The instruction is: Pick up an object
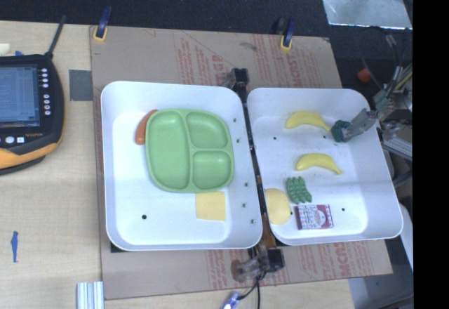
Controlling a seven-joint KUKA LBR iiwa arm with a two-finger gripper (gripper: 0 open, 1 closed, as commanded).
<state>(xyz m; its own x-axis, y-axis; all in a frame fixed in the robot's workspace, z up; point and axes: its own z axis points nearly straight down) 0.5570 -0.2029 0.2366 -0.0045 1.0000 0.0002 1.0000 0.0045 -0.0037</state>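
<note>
Camera view: two white bins are set side by side on cardboard; the right bin (379, 181) carries the loose items, so picking is judged to be meant there. The gripper (342, 132) is seen low at the right bin's upper right, reached in from the right edge, its dark green tip just beside the right end of the upper banana (306, 119). That placement suggests the upper banana is the target. Jaw state cannot be told; the tip is too small and blurred, and nothing is seen held.

The upper banana is yellow, curved, lying flat, apart from the lower banana (318, 163) beneath it. Near the bin's front are a green ridged piece (299, 189), a yellow rounded item (276, 206) on the bin's left rim, and a small red-and-white packet (313, 216).

In the left bin (112, 160) a green divided plate (189, 149) is laid, an orange-red item (142, 128) tucked against its left edge, a pale yellow square (211, 206) just below.
</note>
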